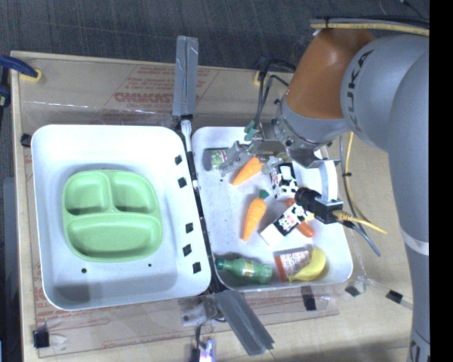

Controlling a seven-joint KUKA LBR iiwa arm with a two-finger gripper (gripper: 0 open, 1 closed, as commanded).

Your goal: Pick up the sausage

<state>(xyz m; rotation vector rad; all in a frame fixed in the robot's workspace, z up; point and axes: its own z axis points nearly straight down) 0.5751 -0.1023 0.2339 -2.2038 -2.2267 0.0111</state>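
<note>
Gripper [251, 151] hovers low over the right bin's [332, 266] far edge, beside a carrot [247, 171]; I cannot tell its state. Sausage [305, 228], I judge, lies near the right wall, partly under a carton [287, 221].

A robotics test lab is showing here: a grey industrial arm with an orange band [362, 74] is reaching over two shallow white plastic bins [49, 202] sitting on a pale bench [377, 308], blue clamps [19, 68] gripping its edge, toy food lying inside.
</note>
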